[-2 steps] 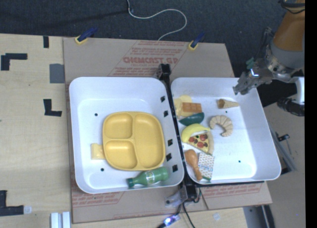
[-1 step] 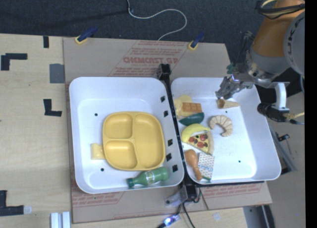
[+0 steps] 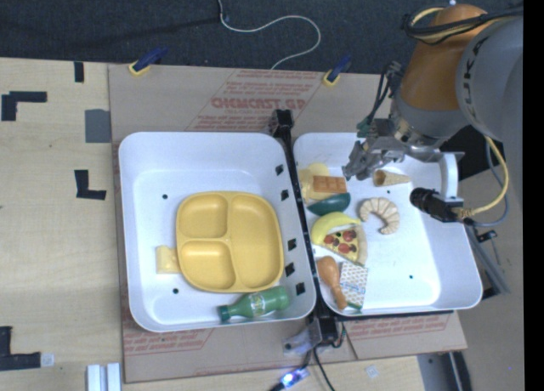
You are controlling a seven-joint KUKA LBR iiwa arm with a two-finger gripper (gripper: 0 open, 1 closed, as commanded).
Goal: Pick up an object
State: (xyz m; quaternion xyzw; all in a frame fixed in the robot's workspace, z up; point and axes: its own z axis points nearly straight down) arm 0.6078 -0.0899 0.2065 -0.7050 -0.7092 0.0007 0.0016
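Note:
My gripper point(image 3: 360, 165) hangs over the back of the right bin point(image 3: 425, 287), just right of a toast-like piece point(image 3: 327, 185) and left of a small bread wedge point(image 3: 391, 178). Its dark fingers point down, and I see nothing between them. Along the right bin's left side lie a green piece point(image 3: 330, 204), a yellow banana-like piece point(image 3: 326, 225), a pizza slice point(image 3: 346, 243), a carrot point(image 3: 331, 280) and a patterned packet point(image 3: 354, 283). A croissant point(image 3: 381, 214) lies near the bin's middle.
The left bin point(image 3: 140, 168) holds a yellow divided plate point(image 3: 229, 240), a pale yellow block point(image 3: 166, 259) and a green bottle point(image 3: 255, 305) on its side. A divider point(image 3: 293, 202) separates the bins. The arm and its cables stand at the right.

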